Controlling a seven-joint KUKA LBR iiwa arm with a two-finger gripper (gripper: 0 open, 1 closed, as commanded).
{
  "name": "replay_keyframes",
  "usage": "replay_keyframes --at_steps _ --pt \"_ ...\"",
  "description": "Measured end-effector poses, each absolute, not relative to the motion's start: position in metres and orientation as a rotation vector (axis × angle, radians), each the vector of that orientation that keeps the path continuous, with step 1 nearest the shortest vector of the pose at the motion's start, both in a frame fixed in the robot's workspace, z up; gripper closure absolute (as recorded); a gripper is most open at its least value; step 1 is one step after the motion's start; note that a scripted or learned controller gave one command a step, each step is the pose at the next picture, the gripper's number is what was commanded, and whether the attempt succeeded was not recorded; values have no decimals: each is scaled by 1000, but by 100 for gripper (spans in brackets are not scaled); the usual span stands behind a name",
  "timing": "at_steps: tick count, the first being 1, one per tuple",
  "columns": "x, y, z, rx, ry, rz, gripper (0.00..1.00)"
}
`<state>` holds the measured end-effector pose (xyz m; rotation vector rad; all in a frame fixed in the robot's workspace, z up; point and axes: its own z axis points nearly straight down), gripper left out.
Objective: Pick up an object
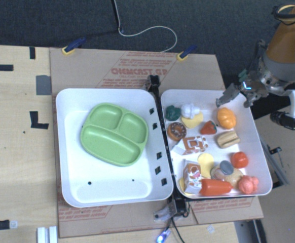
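The right bin [256, 135] holds several toy foods: an orange [226, 118], a bread roll [227, 138], a red tomato [240, 159], a donut [177, 130], a small printed box [194, 145], a red pepper [216, 187] and a pink peach [248, 184]. My gripper [235, 100] hangs over the bin's far right corner, just above the orange. Its two fingers [224, 98] are spread apart and open, with nothing between them.
A green divided plate [114, 133] lies in the left bin [69, 151]. A black divider [160, 135] runs between the bins. Both bins sit on a cardboard sheet [132, 70]. A white cable [137, 32] loops at the back.
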<state>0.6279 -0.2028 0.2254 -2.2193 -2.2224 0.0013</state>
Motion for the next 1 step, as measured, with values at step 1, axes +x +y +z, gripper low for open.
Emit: replay_keyframes --at_steps 1 --pt "576 -86 182 -2207 -2223 5 0"
